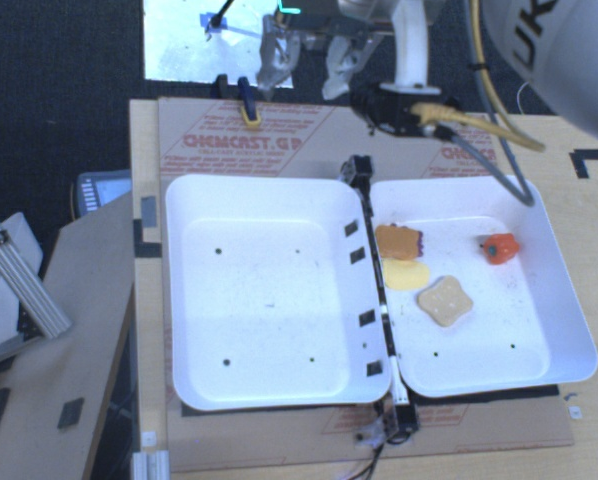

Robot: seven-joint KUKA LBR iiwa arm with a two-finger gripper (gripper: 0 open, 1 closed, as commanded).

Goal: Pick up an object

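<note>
Altogether four small objects lie in the right bin [569, 338], all well below and to the right of the gripper [307, 73], which hangs past the bins' far edge over the cardboard sheet [279, 133]. Its two pale metal fingers [276, 63] stand apart, spread and grasping nothing.

Nearest the gripper is a brown, lumpy piece with a purple edge [398, 241], close against the divider. Just beneath it, touching or nearly so, lies a flat, smooth yellow patch [406, 275]. Beside that, farther from the gripper, rests a tan toast-shaped slice [445, 301], rounded at the corners and matte. An orange-red rounded object [498, 248] sits well apart, toward the right wall.

Two shallow white bins, glossy plastic with rounded rims, sit side by side, joined by a row of dark clips [364, 288]. The left bin [179, 268], below the gripper, shows a bare floor with a few dark dots.

Open floor surrounds the orange-red object and stretches along the right bin's near half. The brown piece has little room on its divider side.
</note>
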